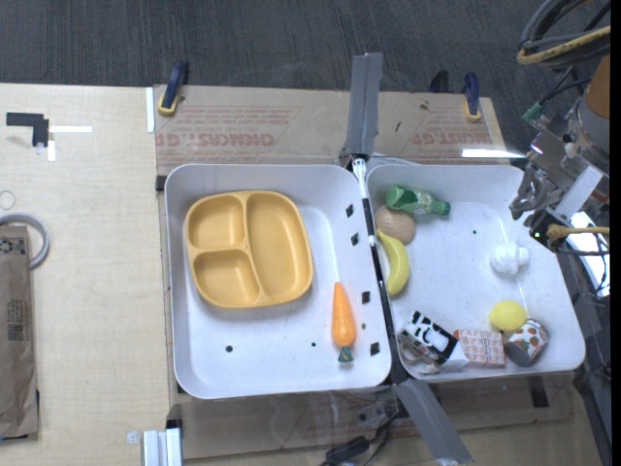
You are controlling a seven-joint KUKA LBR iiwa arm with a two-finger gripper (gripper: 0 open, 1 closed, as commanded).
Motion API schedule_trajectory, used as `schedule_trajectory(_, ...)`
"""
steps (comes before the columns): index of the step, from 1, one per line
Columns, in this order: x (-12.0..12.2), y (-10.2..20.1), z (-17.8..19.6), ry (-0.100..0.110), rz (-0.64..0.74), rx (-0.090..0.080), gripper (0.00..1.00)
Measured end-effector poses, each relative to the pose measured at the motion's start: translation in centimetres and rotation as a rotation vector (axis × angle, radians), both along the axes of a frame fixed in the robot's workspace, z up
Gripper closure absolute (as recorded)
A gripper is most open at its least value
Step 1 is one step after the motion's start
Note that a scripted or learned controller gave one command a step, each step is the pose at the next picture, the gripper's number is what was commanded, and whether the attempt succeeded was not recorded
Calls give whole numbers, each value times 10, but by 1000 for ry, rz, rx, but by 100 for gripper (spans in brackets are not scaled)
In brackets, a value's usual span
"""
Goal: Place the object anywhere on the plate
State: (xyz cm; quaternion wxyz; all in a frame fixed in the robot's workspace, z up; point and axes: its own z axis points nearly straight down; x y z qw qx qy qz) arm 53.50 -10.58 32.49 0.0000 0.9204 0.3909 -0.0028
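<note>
At the bench's near edge, a grey strut [432, 433] angles out from beneath the seam where two shallow white bins meet. In the right bin [466, 216], along its near wall, sit a black-and-white packet [430, 336], a small reddish printed box [480, 348] whose lettering is too small to read, a patterned orange-and-grey piece [527, 343] and a yellow ball [507, 315]. Farther in lie a white lump [508, 257], a banana [395, 263] against the divider, a brown potato-like item [395, 225] touching the banana's far end, and a green bottle [415, 201] lying on its side.

In the left bin [252, 372], a toy carrot [343, 317] lies lengthwise near the right wall, its green stub toward the camera, on the bin floor and apart from the yellow three-compartment plate [249, 249], which sits toward the bin's left.

The gripper [539, 202] hangs over the right bin's far right rim, well apart from the carrot; whether it is open or closed cannot be told, and nothing is seen in its hold.

Beyond the bins lies a cardboard sheet [320, 124] held by blue clamps [175, 85], printed in red and upside down; "CHEMCO" and "GR" appear legible, the rest unclear. On the bench's far left sits a brown paper bag [15, 328], its print unreadable.
</note>
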Motion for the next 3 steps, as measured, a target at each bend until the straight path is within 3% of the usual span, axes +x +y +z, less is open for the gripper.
schedule_trajectory(1, -30, -22, 0, 1, -473, -2, 100)
schedule_trajectory(2, -50, -30, 22, -1, -599, -3, 100)
schedule_trajectory(3, -49, -30, 29, 5, -594, -7, 100)
